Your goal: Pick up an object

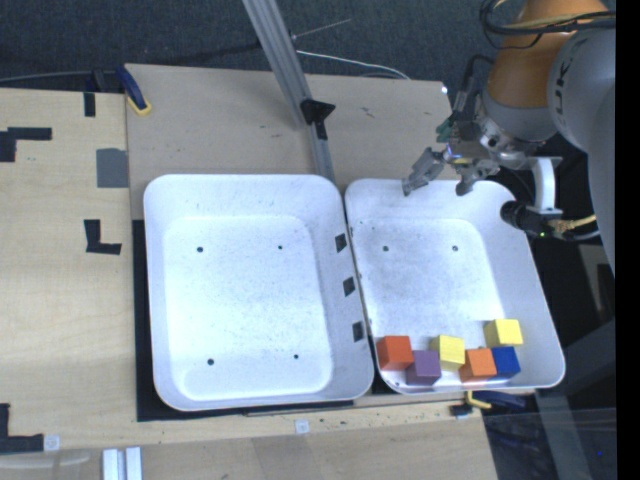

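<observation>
Open pincer [438, 185] hangs over the right bin [520, 268].
Its 2 fingers are spread, gripping nothing; 6 coloured blocks [450, 355] cluster along the bin's near edge.

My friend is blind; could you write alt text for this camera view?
A robot arm's open gripper hovers over the far edge of the right bin, holding nothing. Six small coloured blocks cluster at that bin's near edge.
</observation>
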